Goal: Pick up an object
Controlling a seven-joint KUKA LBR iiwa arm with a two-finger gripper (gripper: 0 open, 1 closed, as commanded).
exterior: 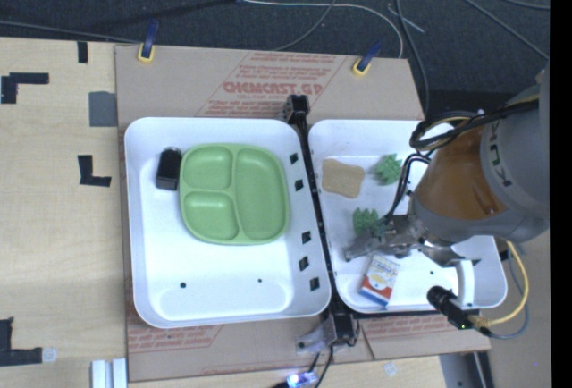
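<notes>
One fixed camera above me, tilted down on both bins (143,225), moderately near, my arm (487,185) entering right.

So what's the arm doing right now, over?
Gripper low in right bin, beside green toy. Nothing seen held. Small carton close below.

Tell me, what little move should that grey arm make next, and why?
Probably a short drop straight down. The metal two-finger gripper hangs in the right white bin, just over the small green leafy toy, with nothing seen between its fingers. The red, white and blue carton lies close beside it.
</notes>
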